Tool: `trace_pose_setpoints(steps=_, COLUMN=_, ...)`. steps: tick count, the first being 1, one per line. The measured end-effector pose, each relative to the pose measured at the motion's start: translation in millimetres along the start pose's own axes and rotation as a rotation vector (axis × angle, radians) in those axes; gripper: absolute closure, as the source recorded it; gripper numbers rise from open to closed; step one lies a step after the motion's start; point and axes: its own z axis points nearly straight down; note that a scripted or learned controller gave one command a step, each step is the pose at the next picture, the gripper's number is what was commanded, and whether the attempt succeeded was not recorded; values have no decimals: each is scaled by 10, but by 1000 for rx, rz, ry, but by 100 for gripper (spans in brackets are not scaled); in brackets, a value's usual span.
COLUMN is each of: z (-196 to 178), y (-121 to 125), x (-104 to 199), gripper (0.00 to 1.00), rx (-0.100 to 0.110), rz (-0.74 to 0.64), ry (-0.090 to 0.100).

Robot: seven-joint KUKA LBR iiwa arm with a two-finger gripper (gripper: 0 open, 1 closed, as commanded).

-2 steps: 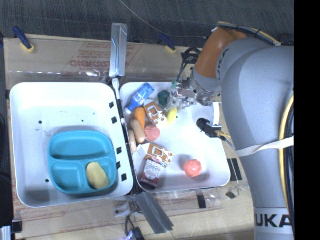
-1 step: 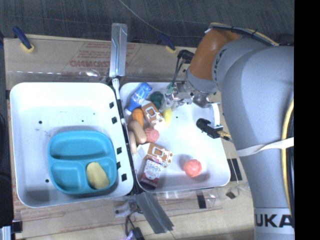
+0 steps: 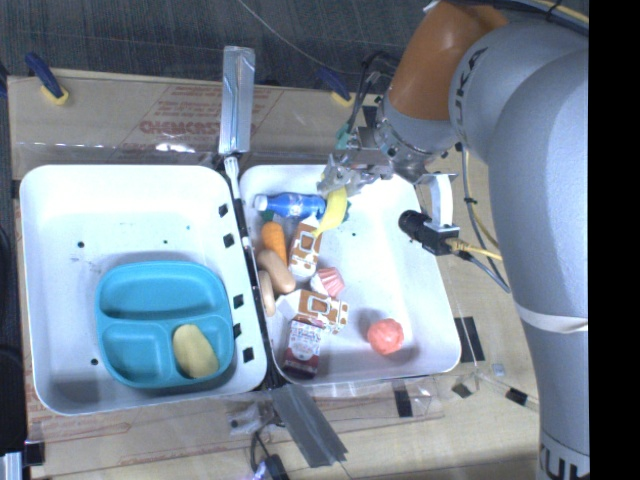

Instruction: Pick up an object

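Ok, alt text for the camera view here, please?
The gripper sits low over the back of the right bin, at a yellow banana among piled toy foods. The left bin holds a blue tray with a potato.

Faint reddish print on the cardboard sheet (image 3: pixel 180 118) is too blurred to read.

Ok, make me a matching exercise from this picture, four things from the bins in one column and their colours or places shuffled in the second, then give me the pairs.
Things:
1. carrot
2. potato
3. bottle
4. round fruit

Descriptions:
A. red-pink, near the right bin's front right corner
B. blue with a white cap, lying at the back of the right bin
C. yellowish, in a compartment of the blue tray
D. orange, beside the divider in the right bin

Pairs: 1-D, 2-C, 3-B, 4-A
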Motion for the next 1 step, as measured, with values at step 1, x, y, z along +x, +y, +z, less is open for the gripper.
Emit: trace_pose_setpoints(steps=1, z=76, y=-350, x=30, gripper=100, rx=17, rz=0, ry=0)
